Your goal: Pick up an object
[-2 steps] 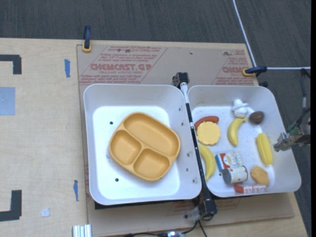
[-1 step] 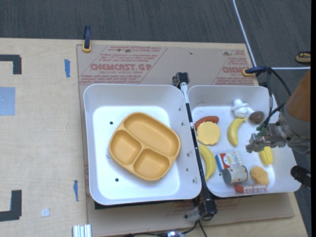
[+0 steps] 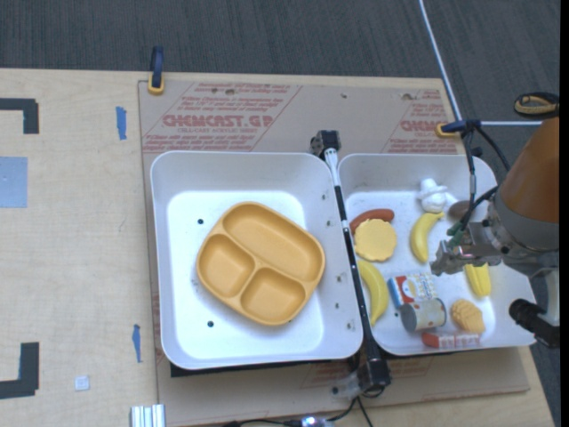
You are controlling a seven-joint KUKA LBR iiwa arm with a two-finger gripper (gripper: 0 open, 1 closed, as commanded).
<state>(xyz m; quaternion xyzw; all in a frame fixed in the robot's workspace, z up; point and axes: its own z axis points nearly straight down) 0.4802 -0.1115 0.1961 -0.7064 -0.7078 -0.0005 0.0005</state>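
The right bin (image 3: pixel 391 169) holds several toy foods. A red sausage (image 3: pixel 372 216) lies by a round yellow biscuit (image 3: pixel 376 240). One banana (image 3: pixel 423 236) sits mid-bin and another banana (image 3: pixel 374 292) lies along the left wall. There are also a white piece (image 3: pixel 432 196), a small tin can (image 3: pixel 423 313), a corn cob (image 3: pixel 478 280), a knobbly yellow piece (image 3: pixel 468 315) and a red packet (image 3: pixel 449 339). My gripper (image 3: pixel 447 261) hangs low over the bin's middle, between the upper banana and the corn cob, just above the can. Nothing shows in its grasp.
The left bin (image 3: pixel 178 185) holds a yellow divided plate (image 3: pixel 260 262). A black divider bar (image 3: pixel 345 229) runs between the bins. Cables (image 3: pixel 471 163) trail over the right bin's far corner. The grey-and-orange arm (image 3: pixel 533 194) covers the right bin's right side.
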